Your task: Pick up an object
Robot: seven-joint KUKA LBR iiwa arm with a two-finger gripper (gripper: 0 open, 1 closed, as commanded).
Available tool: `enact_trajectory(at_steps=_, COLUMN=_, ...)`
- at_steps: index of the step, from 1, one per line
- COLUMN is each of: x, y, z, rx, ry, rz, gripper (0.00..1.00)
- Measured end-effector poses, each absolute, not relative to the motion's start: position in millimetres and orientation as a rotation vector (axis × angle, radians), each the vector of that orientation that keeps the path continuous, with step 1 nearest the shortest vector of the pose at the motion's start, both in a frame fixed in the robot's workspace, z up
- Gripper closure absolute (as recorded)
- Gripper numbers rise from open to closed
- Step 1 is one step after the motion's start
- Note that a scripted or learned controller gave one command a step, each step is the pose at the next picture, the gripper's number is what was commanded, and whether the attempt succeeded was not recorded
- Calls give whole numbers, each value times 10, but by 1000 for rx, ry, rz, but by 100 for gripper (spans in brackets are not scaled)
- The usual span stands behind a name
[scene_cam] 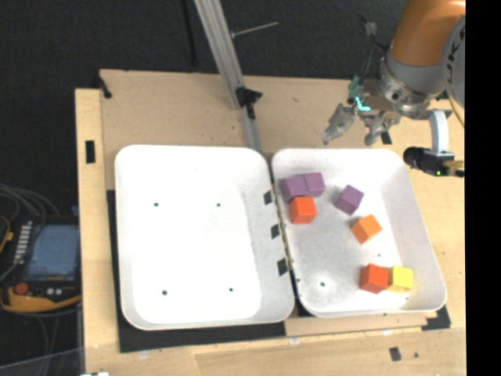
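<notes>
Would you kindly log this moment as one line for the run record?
gripper: open, above right bin's far edge, holding nothing | blocks: seven in right bin, untouched | pick: not begun

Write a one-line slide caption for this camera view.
Robot hand open above the right bin's far rim; coloured blocks lie inside.

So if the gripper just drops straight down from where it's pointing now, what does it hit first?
Probably the bench top or the far rim of the right bin, not a cube. The gripper hangs just beyond that rim; the nearest purple cube lies further in. Depth is hard to judge.
</notes>
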State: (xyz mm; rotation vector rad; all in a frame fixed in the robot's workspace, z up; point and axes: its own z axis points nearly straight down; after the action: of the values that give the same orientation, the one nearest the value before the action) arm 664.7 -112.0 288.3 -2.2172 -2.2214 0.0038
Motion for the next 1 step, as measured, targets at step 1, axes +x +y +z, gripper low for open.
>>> enact_trajectory(at_steps=1, x=6652, y=-1126, z=2912, rx=-2219, ry=-2226, rz=2, gripper=0)
